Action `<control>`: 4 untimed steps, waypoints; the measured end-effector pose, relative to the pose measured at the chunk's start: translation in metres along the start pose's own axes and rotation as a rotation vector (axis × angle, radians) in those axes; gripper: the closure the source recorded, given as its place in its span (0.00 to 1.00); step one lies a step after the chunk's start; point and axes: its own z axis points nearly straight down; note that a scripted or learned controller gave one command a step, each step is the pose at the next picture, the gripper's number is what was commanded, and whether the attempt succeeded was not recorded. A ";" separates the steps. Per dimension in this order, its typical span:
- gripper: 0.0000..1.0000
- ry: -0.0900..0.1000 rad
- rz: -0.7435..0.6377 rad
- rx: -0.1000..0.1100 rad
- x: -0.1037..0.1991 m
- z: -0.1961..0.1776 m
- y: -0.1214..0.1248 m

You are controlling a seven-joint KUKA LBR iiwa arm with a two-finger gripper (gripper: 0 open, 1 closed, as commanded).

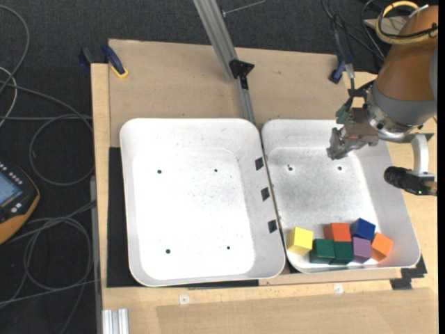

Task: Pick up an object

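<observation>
Jaws above right bin [389, 186], coloured blocks [341, 242] clustered at near edge

Right bin [389, 193]: floor open from far wall to mid; blocks [341, 242] packed along near wall, touching, no side gaps. Left bin [139, 186] floor open. Slanted pole [222, 40] crosses above the bins' divide.

bins [188, 134]: smooth white plastic, black-speckled | bench [174, 82]: matt wood | blocks [341, 241]: matt, coloured | pole [217, 26]: brushed metal
</observation>
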 end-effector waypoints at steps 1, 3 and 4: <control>1.00 0.001 0.000 0.004 0.000 -0.029 0.002; 1.00 0.005 -0.006 0.011 0.111 -0.027 -0.030; 1.00 0.005 -0.006 0.011 0.166 -0.032 -0.042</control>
